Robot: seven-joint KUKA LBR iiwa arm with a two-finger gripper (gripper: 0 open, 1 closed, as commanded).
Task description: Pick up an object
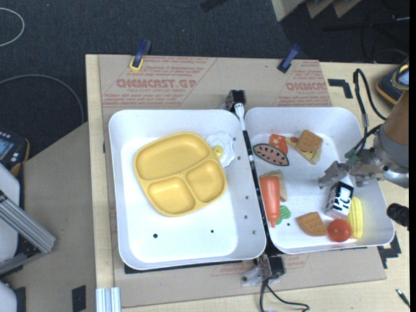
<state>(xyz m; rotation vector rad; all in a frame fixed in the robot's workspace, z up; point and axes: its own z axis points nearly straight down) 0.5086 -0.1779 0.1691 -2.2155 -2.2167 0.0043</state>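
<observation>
End effector [340, 197] hangs low in the right bin [338, 117], at the frame's right; whether it is open or closed I cannot tell. Corn [355, 218] and tomato [338, 230] lie just below it. Best descend straight onto 1 item, clear of the bin wall.

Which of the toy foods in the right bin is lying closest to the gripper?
The yellow corn cob, right beside the gripper near the bin's right edge. The carrot lies far across the bin.
</observation>
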